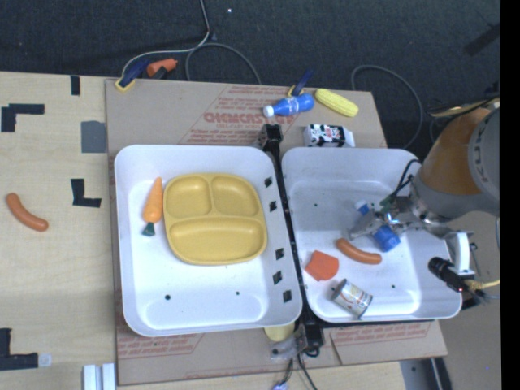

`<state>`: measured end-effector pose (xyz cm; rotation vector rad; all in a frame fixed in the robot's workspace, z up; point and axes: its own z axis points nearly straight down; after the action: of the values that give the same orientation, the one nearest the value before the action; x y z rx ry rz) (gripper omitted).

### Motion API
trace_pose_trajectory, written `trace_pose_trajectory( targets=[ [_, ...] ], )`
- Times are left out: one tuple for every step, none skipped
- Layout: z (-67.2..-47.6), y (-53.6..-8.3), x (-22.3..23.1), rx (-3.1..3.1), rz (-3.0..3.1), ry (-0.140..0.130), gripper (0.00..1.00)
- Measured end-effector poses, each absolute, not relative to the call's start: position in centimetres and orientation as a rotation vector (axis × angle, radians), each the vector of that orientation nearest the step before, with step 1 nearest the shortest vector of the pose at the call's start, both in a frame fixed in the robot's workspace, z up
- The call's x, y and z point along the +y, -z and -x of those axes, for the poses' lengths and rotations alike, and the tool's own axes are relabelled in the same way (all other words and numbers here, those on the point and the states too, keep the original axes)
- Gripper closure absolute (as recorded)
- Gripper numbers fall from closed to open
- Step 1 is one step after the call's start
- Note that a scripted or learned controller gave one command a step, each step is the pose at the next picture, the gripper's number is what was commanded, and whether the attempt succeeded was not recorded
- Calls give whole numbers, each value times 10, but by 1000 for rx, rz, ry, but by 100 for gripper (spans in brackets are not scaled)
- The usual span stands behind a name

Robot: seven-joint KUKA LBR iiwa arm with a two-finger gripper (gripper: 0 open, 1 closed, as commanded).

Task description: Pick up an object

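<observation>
My gripper (375, 220) is low in the right bin (325, 177), reaching in from the right. It sits right over a small blue object (387, 239), touching or nearly touching it. A brown sausage (359, 252) lies just below-left of the gripper. An orange-red piece (322, 265) and a small metal can (351, 296) rest nearer the bin's front. The grey arm with its orange band (455, 173) covers the bin's right side.
The left bin (134, 242) holds a yellow divided plate (214, 218) and a carrot (153, 201). Behind the bins lie a blue bottle (290, 106), a corn cob (335, 102) and a black-and-white box (329, 136). Another sausage (26, 212) lies far left on the bench.
</observation>
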<state>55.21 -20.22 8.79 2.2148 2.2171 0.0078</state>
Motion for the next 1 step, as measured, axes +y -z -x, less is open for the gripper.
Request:
trace_pose_trajectory(
  targets=[
    [-553, -98, -203, 2213, -2212, -3, 100]
  ],
)
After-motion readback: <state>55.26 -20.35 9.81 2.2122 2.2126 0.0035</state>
